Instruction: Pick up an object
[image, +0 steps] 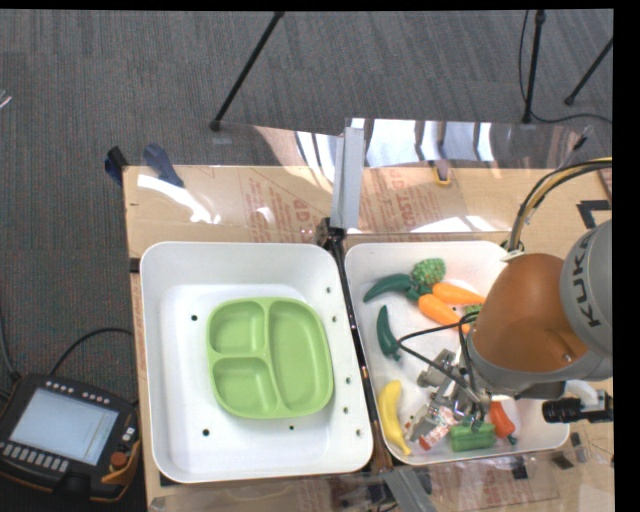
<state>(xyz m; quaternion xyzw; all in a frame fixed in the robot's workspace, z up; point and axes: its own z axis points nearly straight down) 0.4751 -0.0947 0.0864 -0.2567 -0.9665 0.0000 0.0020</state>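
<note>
The right bin (400, 262) holds several toy foods: a broccoli head (429, 271), two orange carrots (447, 303), a dark green chili (389, 287), a second green pepper (384, 330), a yellow banana (391, 414), a green block (473, 437) and a red piece (503, 419). My gripper (447, 400) reaches down into the front of this bin, just above the green block and next to the banana. Its grey metal parts hang low over the items near the front wall. The orange wrist band hides the bin's right part.
The left bin (170, 270) carries a light green divided plate (270, 357) in its middle. A tablet pendant (60, 425) lies on the floor at the lower left. Tripod legs stand behind the bench.
</note>
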